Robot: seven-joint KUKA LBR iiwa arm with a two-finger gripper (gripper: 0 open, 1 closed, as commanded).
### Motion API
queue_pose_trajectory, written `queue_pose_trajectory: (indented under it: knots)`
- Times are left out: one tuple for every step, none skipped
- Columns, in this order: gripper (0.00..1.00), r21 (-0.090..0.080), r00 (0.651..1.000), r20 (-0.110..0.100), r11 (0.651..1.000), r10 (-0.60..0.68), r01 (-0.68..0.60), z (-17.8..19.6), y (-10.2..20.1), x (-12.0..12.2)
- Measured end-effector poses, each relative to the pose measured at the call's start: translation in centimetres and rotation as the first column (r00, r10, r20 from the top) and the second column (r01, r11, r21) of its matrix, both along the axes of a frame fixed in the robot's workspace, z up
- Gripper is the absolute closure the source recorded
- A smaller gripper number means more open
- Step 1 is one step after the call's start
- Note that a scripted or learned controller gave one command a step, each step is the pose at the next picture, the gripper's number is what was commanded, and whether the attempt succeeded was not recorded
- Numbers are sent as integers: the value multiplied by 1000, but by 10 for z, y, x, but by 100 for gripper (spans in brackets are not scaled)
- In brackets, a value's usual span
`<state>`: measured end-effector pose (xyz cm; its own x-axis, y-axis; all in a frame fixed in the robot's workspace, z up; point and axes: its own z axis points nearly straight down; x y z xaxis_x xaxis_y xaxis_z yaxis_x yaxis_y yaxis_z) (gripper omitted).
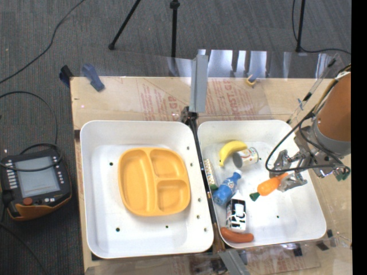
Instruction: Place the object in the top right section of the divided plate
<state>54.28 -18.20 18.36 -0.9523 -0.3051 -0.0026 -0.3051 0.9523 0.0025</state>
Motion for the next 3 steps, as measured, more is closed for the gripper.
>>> queue_pose_trajectory:
  knots:
    - [100,-1,999,2,999,35,-35,11,20,63]
    - [100,0,968,0,968,251,-251,3,124,62]
    - [100,-1,947,0,947,321,-321,4,163,50]
